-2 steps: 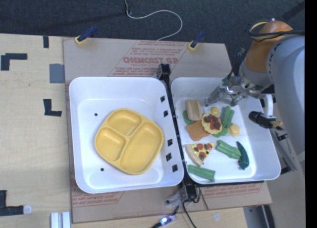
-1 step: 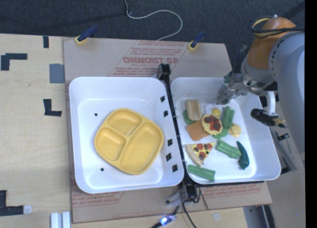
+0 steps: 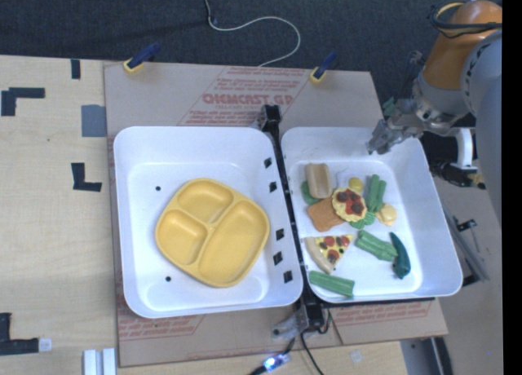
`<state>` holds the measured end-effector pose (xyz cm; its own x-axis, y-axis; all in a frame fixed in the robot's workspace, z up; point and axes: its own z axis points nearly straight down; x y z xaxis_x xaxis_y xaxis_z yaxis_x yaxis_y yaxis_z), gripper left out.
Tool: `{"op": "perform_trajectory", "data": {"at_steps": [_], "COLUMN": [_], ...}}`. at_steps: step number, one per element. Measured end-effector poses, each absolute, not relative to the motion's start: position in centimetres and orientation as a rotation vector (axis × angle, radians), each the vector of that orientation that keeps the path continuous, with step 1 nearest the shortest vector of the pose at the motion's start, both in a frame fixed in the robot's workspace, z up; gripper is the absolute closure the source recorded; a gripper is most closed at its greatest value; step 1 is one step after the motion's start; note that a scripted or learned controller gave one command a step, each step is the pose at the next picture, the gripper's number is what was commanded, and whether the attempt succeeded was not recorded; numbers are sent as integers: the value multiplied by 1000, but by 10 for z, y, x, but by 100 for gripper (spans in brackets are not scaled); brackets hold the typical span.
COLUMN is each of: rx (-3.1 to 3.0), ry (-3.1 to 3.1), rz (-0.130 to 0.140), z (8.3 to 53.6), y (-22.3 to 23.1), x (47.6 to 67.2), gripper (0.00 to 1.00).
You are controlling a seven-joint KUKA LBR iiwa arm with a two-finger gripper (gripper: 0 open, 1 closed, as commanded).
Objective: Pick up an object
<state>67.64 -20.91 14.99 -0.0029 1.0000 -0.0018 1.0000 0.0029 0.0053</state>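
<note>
Toy food: a small heap in the right bin [image 3: 436, 227]; pizza slice [image 3: 329, 249], hot-dog bun [image 3: 318, 178], toast under a round pizza [image 3: 349, 202], green beans [image 3: 374, 191] and pods
Left bin [image 3: 134, 202]: holds a yellow divided tray [image 3: 212, 231]
Hard to read: the small yellow pieces by the pizza; overlapping items blur together
Gripper [image 3: 380, 140]: hangs over the right bin's far rim, apart from the food; nothing seen between its fingers; how wide it stands I cannot tell

2 white bins [image 3: 130, 202], 1 yellow tray [image 3: 212, 231] — 1 pizza slice [image 3: 329, 249]
</note>
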Motion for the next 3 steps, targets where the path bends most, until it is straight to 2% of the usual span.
{"op": "perform_trajectory", "data": {"at_steps": [1, 2, 3], "rx": [2215, 2219, 2220], "ry": [2219, 2222, 2227], "rz": [5, 1, -4], "z": [214, 225, 221], "y": [-212, -211, -174], "x": [681, 681, 649], "gripper": [100, 100, 100]}}
